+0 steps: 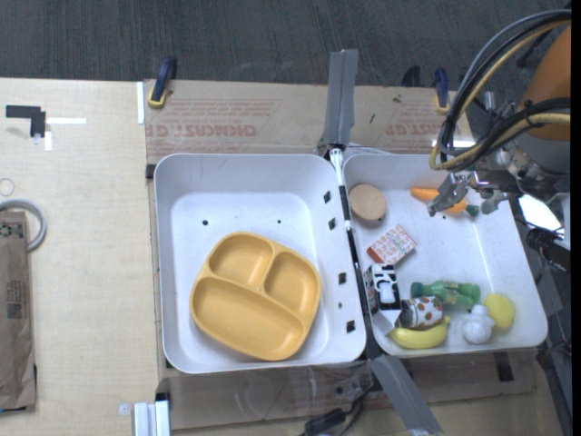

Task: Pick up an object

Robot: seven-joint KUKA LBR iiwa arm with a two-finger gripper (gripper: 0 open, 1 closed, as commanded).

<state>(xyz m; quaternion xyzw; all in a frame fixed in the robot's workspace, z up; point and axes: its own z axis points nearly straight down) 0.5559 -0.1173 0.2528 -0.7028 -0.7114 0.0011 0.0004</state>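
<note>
My gripper [467, 200] hangs low over the back of the right bin [508, 243], its fingers apart. An orange carrot-like piece [423, 193] lies there; its right end reaches under the gripper, between the fingers. It rests on the bin floor and is not lifted. Other pickable things in this bin: a tan round disc [368, 203], a pink patterned packet [392, 243], a black and white item [386, 290], a green toy [447, 291], a banana [419, 337], a lemon [499, 310] and a white ball [477, 329].
The left bin [182, 198] holds a yellow divided plate [257, 295]. A grey divider bar [341, 89] runs back between the bins. Black cables [481, 71] loop above the arm at the right. A brown bag [15, 307] lies on the bench at far left.
</note>
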